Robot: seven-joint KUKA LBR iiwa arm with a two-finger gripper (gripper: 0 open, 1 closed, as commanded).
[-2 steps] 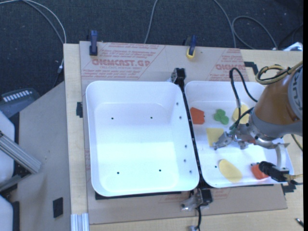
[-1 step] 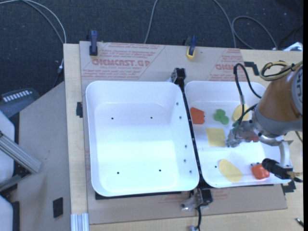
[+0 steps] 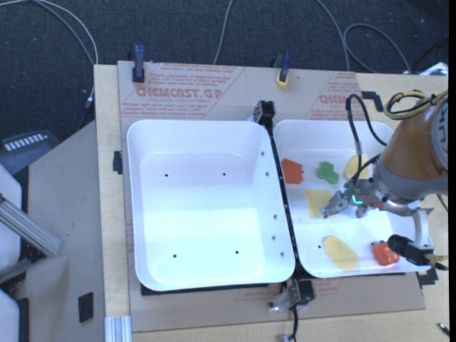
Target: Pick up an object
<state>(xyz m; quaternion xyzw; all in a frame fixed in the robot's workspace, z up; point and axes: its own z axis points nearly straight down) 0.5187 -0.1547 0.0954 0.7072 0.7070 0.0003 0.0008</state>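
The right bin [image 3: 313, 265] holds several small objects: an orange-red block [image 3: 291, 170], a green piece [image 3: 326, 171], a yellow flat piece [image 3: 318, 201], a yellow oval [image 3: 340, 251], a red-orange piece [image 3: 385, 254] and a yellow bit [image 3: 350, 167] partly hidden behind the arm. My gripper [image 3: 344, 204] hangs low over the middle of the right bin, just right of the yellow flat piece. Its fingers point left and stand apart, with nothing between them. The arm's orange band and wrist cover the bin's right side.
The left bin [image 3: 142, 212] lies beside the right one, with a black clamp [image 3: 265, 110] at the top of the joint and another [image 3: 299, 291] at the bottom. Cables [image 3: 370, 105] loop over the arm's wrist. Blue [image 3: 137, 54] and yellow [image 3: 284, 77] clips stand on the board's far edge.
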